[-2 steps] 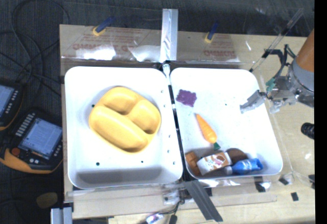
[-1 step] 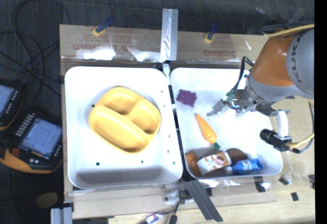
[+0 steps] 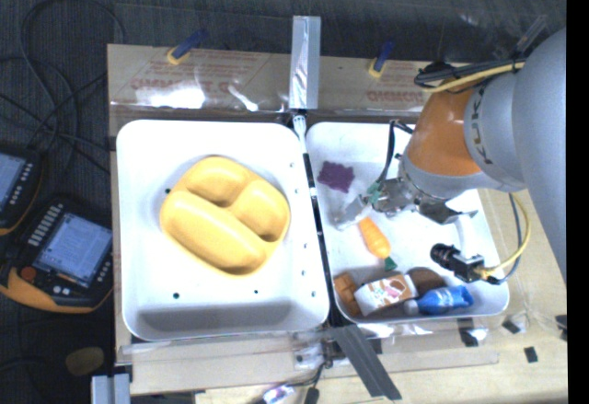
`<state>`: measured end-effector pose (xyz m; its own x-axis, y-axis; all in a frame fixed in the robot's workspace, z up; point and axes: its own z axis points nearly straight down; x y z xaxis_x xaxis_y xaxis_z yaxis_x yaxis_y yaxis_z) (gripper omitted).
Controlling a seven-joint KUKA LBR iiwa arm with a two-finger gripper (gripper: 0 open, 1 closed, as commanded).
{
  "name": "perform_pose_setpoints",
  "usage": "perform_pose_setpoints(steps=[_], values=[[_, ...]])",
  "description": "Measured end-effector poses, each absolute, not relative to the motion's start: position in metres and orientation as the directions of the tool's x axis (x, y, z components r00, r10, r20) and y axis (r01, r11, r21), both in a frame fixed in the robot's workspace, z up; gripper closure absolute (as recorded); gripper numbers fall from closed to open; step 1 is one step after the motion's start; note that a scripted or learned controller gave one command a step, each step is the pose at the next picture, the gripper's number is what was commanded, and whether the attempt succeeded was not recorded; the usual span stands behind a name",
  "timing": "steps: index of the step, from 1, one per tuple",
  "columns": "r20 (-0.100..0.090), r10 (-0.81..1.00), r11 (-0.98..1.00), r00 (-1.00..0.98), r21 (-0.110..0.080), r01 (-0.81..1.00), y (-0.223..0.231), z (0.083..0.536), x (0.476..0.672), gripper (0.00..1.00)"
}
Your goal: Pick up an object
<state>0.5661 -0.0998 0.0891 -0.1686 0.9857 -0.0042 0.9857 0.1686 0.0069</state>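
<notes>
Arm comes in from the right, orange band sitting over the right bin (image 3: 317,209) near its far right corner. Gripper (image 3: 354,209) is low in that bin, about mid-depth, toward the divider w/ the left bin (image 3: 129,209). Fingers look slightly apart, but the tips are blurred against the white floor, so can't tell for sure if open or closed; nothing visible between them.

Objects in right bin:
- purple block (image 3: 336,176), just beyond the gripper toward the far edge, apart from the tips.
- orange carrot-like piece (image 3: 372,237), just beside the gripper on the near side, lying at a slant w/ a green end toward the near edge. Close to the tips, not between them.
- along the near edge: brown item (image 3: 346,288) at the near left corner, labelled bottle (image 3: 385,293) lying on its side, blue bottle (image 3: 444,301) toward the near right corner.

Left bin: big yellow lumpy thing (image 3: 224,213) mid-floor, well apart from the gripper.
</notes>
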Motion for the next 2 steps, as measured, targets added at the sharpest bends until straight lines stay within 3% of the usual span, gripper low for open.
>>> perform_pose_setpoints(steps=[1, 2], values=[[-0.003, 0.986, 0.169, -0.169, 0.011, 0.986, -0.099, 0.099, 0.568, 1.00], [-0.003, 0.991, -0.134, 0.134, -0.003, 0.991, -0.034, 0.183, 0.603, 1.00]])
